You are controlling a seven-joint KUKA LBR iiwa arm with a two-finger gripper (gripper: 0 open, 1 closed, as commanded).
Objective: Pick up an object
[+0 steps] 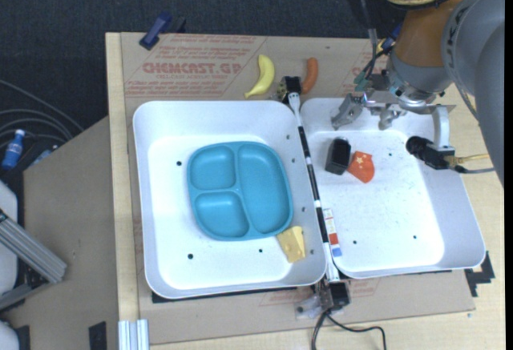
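Note:
In the right bin [417, 244] a small black block [338, 154] lies near the left wall, with a red-orange piece [362, 166] touching its right side. My gripper [365, 119] hangs over the bin's far edge, just above and behind these two objects. Its two fingers are spread apart, open, with nothing between them. In the left bin [160, 204] sits a blue divided plate [239, 190]. A yellow wedge [292, 243] lies by the plate's near right corner.
A banana [261, 76] and an orange carrot-like piece [309, 74] lie on the board behind the bins. A blue object [154, 32] sits at the board's far left corner. A black fitting with a cable [425, 150] hangs over the right bin's far right.

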